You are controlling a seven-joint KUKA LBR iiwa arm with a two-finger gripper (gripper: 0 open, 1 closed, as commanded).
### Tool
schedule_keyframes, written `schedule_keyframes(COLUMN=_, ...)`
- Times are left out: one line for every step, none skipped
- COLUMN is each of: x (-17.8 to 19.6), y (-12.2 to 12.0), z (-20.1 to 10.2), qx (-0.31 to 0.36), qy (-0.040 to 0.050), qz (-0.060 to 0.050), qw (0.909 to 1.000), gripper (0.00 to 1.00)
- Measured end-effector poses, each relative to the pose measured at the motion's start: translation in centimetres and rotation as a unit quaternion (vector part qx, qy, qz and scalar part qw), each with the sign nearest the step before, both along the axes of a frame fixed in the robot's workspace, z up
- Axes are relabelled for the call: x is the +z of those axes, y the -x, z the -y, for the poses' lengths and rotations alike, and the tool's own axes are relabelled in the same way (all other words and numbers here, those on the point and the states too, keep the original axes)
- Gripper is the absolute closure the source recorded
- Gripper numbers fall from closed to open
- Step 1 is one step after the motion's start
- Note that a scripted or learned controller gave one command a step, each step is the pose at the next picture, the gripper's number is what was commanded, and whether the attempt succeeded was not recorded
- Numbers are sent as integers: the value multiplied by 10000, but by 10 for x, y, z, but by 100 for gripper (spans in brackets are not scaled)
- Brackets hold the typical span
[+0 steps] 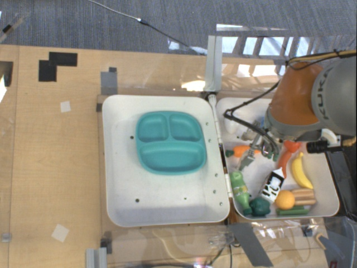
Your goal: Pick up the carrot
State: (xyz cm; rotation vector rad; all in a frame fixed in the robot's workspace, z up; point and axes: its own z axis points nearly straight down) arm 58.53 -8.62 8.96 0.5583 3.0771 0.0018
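The carrot (240, 150), small and orange with a green tip, lies near the left wall of the right bin (332, 204). My gripper (259, 152) hangs low over that bin, just to the right of the carrot, under the grey arm with its orange band. Its silvery fingers (249, 157) look spread, so it stands open with nothing between them. One fingertip is close beside the carrot; whether they touch is unclear.
The right bin also holds a banana (302, 172), an orange (285, 200), a red-orange vegetable (286, 153), a green bottle (240, 186), a dark green lump (258, 206) and a black-and-white box (272, 186). A teal divided plate (170, 142) sits in the left bin (125, 205).
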Motion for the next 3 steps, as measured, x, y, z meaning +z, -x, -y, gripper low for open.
schedule_keyframes(x=-1, y=-23, z=-2, qx=-1248, qy=-20, qz=-10, qw=9922, gripper=0)
schedule_keyframes(x=-1, y=-1, z=16, qx=-2117, qy=-34, qz=-6, qw=9773, gripper=0)
schedule_keyframes(x=0, y=-26, z=2, qx=-3471, qy=-42, qz=-26, qw=9378, gripper=0)
